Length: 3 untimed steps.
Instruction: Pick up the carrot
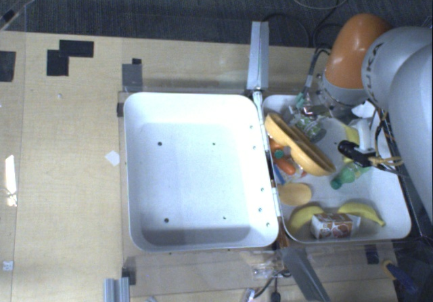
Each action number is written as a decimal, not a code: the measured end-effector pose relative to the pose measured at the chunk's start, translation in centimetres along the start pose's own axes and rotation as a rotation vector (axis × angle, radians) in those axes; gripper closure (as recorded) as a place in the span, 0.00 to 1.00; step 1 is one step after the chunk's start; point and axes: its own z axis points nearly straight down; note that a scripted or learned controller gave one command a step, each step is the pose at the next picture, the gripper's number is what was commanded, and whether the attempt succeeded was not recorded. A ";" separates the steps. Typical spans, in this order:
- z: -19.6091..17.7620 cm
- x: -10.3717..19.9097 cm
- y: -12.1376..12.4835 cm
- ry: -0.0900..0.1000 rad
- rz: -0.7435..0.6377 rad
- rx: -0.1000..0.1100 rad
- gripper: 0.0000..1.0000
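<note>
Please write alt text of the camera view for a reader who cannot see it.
The grey arm reaches into the right bin, its gripper above a heap of toy food; the carrot lies by the bin's left wall, beside a wooden dish. Bananas and a small carton lie nearer the front.

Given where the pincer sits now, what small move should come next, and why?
Probably shift the pincer toward the near-left of the right bin. It hovers at the bin's far end, while the carrot lies by the left wall, partly tucked under the yellow board.

Shallow white plastic bins (196, 172); pale wood-grain worktop (67, 179); small orange carrot (287, 166); curved yellow bananas (362, 211); green plastic bottle (346, 176).
</note>
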 end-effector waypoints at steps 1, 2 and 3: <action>0.0 0.2 -2.8 0.003 -0.448 -0.004 0.00; 0.4 -3.8 -6.0 0.010 -0.379 0.006 0.00; 0.1 -2.0 -5.7 0.000 -0.541 -0.002 0.00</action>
